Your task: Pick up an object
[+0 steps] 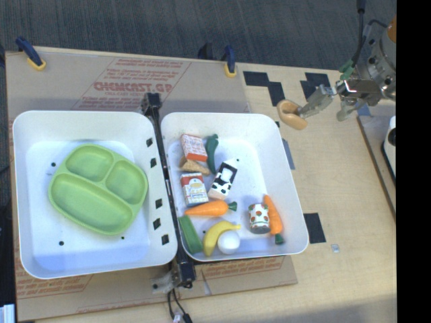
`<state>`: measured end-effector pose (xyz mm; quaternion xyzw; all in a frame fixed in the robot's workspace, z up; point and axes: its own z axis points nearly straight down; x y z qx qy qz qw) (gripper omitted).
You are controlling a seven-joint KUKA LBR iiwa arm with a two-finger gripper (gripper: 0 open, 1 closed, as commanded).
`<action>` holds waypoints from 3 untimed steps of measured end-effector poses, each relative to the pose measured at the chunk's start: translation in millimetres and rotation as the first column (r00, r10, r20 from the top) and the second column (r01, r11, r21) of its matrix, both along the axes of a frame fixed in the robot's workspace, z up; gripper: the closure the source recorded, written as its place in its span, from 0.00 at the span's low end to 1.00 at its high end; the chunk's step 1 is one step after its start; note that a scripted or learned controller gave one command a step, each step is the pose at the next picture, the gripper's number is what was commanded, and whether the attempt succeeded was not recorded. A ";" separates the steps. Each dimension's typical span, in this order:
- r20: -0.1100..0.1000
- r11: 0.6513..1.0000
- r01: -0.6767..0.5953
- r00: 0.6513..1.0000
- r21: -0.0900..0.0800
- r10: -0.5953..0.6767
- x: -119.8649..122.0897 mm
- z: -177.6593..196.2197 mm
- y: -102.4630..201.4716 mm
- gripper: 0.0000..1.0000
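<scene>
My gripper hangs over the bare bench past the right bin's far right corner, outside the bin. A small tan piece lies right at its left tip; whether it is held is unclear. The right bin holds two orange cartons, a dark green vegetable, a black-and-white cow-print box, a carrot, a cucumber, a banana, a white egg, a small can and a smaller carrot.
The left bin carries a green divided plate. A black hinge strip runs between the bins. Clamps sit on the cardboard's far edge. Black markers dot the bench on the right.
</scene>
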<state>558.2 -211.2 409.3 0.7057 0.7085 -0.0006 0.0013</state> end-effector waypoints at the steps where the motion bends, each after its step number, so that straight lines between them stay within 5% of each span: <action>1: -0.002 1.000 -0.002 1.000 0.002 0.002 -36.1 -77.3 0.3 0.00; 2: 0.015 1.000 0.000 1.000 0.001 0.000 -24.4 -284.9 26.4 0.00; 3: 0.010 1.000 -0.006 1.000 0.002 0.006 -24.1 -274.5 27.0 1.00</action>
